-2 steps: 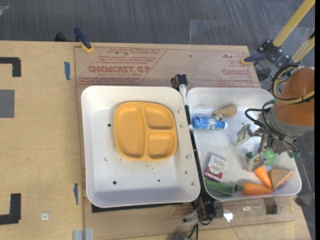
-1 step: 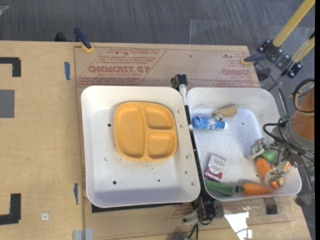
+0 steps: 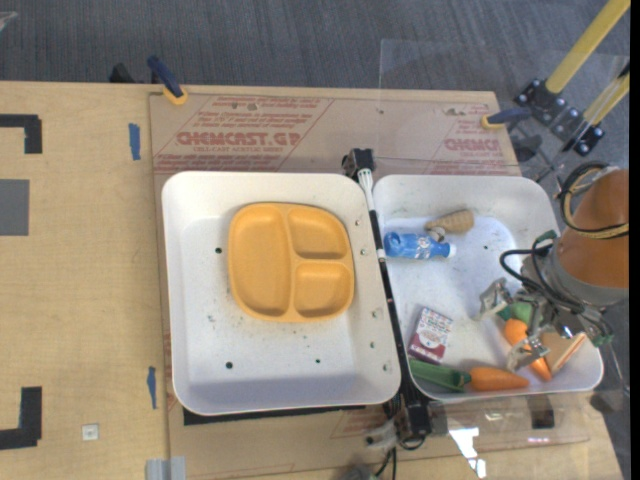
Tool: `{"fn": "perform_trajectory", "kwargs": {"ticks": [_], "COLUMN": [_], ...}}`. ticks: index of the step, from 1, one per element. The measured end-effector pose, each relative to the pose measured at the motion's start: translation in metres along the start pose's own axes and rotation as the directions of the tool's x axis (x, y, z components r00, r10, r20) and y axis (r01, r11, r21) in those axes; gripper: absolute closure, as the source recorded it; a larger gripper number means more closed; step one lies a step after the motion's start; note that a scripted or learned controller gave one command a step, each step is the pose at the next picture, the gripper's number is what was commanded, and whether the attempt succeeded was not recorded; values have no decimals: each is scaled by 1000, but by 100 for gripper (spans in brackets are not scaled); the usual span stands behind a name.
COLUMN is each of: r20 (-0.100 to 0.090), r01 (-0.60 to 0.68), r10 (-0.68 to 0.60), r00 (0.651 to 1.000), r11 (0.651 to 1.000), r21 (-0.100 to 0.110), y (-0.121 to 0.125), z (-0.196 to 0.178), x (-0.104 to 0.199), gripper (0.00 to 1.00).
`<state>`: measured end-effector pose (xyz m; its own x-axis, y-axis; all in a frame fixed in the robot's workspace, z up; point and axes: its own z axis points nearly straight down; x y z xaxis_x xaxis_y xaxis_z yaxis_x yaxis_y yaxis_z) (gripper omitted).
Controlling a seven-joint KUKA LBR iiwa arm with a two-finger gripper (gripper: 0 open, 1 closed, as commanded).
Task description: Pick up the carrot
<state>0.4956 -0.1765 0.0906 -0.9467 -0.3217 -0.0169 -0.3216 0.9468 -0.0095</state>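
Note:
The carrot [image 3: 497, 378], orange with a green leafy top pointing left, lies flat by the front wall of the right bin [image 3: 470, 193]. My gripper [image 3: 515, 325] hangs low over that bin's right side, just above and behind the carrot. Its metal fingers [image 3: 494, 297] stand apart, open. A small orange and green piece [image 3: 514, 332] lies in the gap between them, and I cannot tell whether they touch it. The carrot itself is outside the fingers.
The right bin also holds a blue bottle [image 3: 415, 246], a tan lump [image 3: 453, 221], a red-and-white packet [image 3: 431, 333] and a tan stick [image 3: 568, 351] near the right wall. The left bin [image 3: 190, 298] holds a yellow divided plate [image 3: 291, 261].

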Motion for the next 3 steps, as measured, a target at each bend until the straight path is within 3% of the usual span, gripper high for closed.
{"fn": "perform_trajectory", "kwargs": {"ticks": [1,2,3], "r20": [11,9,-4], "r01": [2,2,-223], "r10": [-2,-2,223], "r00": [1000,1000,975], "r11": [1000,1000,975], "r21": [5,4,-6], "y": [0,0,-34], "z": [-13,-12,1], "x": [-5,-4,8], "gripper": [100,0,0]}}
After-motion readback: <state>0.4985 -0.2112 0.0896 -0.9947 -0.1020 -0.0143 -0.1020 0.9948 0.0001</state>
